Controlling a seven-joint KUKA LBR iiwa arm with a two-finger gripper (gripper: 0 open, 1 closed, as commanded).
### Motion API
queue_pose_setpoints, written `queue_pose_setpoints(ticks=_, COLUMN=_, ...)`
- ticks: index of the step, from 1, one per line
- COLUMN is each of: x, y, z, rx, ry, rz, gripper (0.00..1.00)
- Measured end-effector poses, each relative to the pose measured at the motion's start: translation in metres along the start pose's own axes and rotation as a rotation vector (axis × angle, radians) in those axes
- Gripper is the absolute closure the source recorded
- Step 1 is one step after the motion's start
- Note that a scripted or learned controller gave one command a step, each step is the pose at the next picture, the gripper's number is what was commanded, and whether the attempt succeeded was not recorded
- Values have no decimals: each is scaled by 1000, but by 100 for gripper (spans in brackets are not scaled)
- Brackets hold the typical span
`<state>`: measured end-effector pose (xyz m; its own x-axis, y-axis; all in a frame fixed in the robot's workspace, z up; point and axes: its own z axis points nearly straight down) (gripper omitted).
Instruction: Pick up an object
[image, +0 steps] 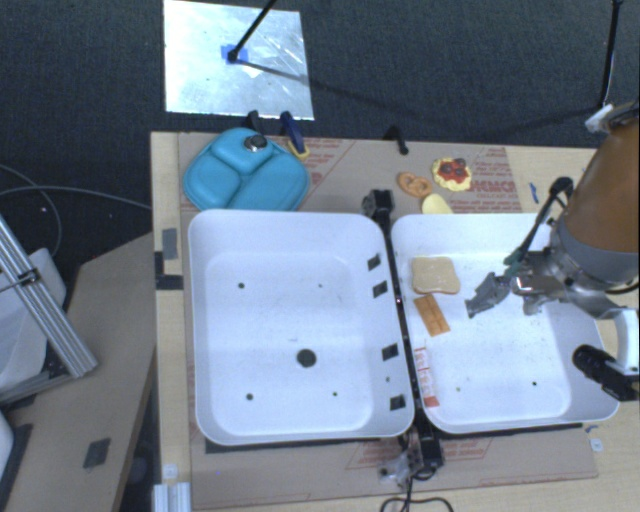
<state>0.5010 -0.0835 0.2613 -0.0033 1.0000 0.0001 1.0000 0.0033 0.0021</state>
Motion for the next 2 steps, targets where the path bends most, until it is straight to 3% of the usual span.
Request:
queue_pose_setpoints(ticks=1, x=-44, y=-15, z=123, rx=11, ry=0, rz=7, gripper=0)
queue_pose_setpoints(ticks=2, x=72, y=-13, z=75, rx=-4, ry=4, rz=-12, gripper=0)
